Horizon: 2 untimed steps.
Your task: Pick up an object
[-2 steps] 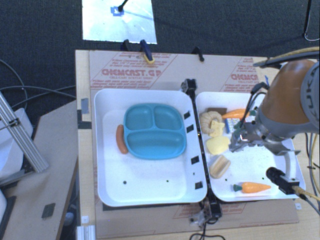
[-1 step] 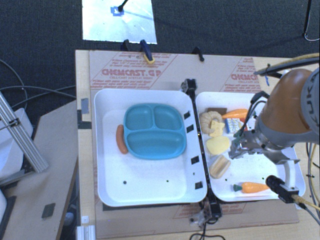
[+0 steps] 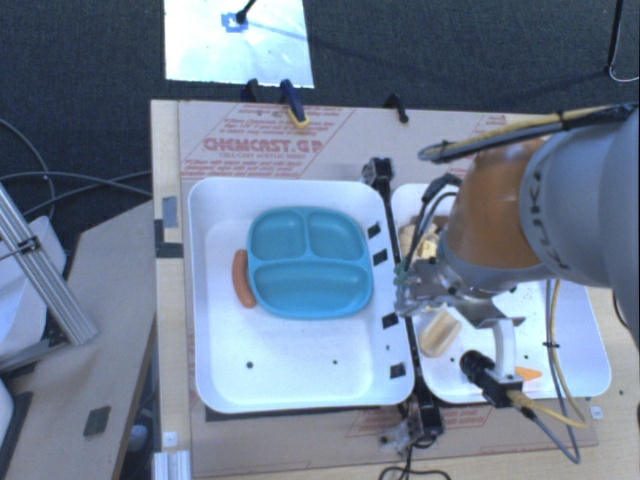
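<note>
While the arm (image 3: 545,203) leans in from the right, its grey bulk and orange band hang over the right bin (image 3: 590,368) and cover most of it. The gripper (image 3: 425,298) is down at the left edge of that bin, close against the divider where the two bins meet. Whether its jaws are spread or pressed together I cannot tell; the wrist hides them from up here.

Just near of the gripper lies a tan block (image 3: 438,335), pale and rounded, resting on the bin floor. It looks close to the gripper, but I cannot tell if they touch. Farther toward the near right, a small orange piece (image 3: 528,375) sits on the white floor, beside a black fitting on the arm's cable. Another tan bit (image 3: 412,240) peeks out on the far side of the wrist, mostly hidden.

Over in the left bin (image 3: 220,368), a blue tray (image 3: 308,265) with three compartments lies flat, slightly toward the far side. A hotdog (image 3: 241,278) lies lengthwise right against the tray's left rim, on the bin floor rather than in any compartment.

Both bins sit on a brown board (image 3: 270,143) with red lettering at the far side. Cables (image 3: 560,423) trail off the arm along the near right.
</note>
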Each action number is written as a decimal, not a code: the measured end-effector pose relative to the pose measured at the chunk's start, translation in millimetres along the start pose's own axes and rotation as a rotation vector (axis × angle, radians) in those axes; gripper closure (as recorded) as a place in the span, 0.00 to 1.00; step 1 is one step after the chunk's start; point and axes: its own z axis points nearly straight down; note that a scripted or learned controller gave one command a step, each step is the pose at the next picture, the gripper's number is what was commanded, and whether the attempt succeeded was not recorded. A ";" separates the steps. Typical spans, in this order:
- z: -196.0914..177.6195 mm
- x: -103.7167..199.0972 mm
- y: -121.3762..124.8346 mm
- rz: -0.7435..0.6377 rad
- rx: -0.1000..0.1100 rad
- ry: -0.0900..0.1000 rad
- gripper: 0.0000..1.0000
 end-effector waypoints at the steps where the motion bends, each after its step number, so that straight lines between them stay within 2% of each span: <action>1: 0.4 9.8 -1.9 0.007 0.000 -0.004 1.00; 2: -37.6 66.4 46.4 0.004 -0.007 -0.002 1.00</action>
